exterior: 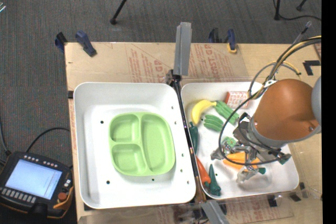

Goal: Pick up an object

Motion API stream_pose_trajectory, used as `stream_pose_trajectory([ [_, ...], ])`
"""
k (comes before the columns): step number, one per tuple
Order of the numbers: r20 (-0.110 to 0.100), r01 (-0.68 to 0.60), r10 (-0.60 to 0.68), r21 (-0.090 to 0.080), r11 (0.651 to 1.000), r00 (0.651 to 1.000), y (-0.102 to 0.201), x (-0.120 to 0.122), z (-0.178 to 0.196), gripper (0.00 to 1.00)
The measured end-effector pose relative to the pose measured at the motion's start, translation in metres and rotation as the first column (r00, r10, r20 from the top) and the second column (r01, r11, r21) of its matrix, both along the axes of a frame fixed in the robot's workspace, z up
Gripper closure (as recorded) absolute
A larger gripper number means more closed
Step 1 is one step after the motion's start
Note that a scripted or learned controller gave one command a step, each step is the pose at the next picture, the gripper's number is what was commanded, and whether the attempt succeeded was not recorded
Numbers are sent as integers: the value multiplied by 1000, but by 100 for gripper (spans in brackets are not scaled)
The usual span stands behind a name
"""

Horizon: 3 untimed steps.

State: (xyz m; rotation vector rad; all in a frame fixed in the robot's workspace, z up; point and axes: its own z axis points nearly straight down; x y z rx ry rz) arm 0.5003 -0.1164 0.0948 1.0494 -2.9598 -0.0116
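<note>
1. The gripper (247,162) hangs low over an orange carrot-like toy (234,160) at about 4 o'clock in the right bin (292,176); I can't tell its state
2. Crowded toys, a banana (200,109) and green pods (214,122) at 11 o'clock, could spoil the grasp, I'd guess
3. The left bin (89,113) holds a green divided tray (142,144)

Yellow banana (201,109), green pods (213,123), carrot (203,170); orange item (234,161), perhaps carrot, right bin (291,171).
</note>
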Motion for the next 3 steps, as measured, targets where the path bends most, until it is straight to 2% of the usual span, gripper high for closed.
stream_pose_trajectory([
  [1,7,-58,58,-10,998,998,33,66,-6,0],
  [2,2,-90,90,-3,996,996,8,27,-8,0],
  [3,9,-105,105,-6,994,994,21,108,-6,0],
])
